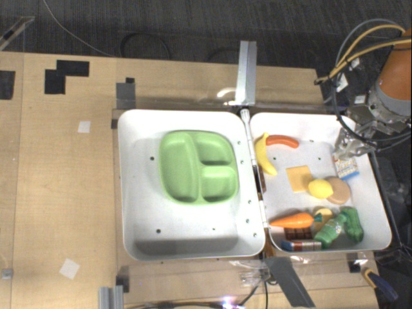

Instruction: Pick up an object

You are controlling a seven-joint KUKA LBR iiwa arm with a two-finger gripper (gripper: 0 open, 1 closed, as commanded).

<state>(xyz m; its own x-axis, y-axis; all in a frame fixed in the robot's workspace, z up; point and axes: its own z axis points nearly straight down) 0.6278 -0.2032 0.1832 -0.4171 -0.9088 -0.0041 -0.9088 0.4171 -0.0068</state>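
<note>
In the right bin, one banana, one carrot, one lemon.

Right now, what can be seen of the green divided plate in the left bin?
The green divided plate is pale green, looks like matte plastic and has a rounded-square outline. Raised ridges split it into three wells: one long well down its left side and two smaller ones stacked on its right. It lies flat and right way up on the floor of the left bin, somewhat above the bin's centre, nearer the divider side. Nothing lies in its wells, and nothing touches it but the bin floor.
</note>
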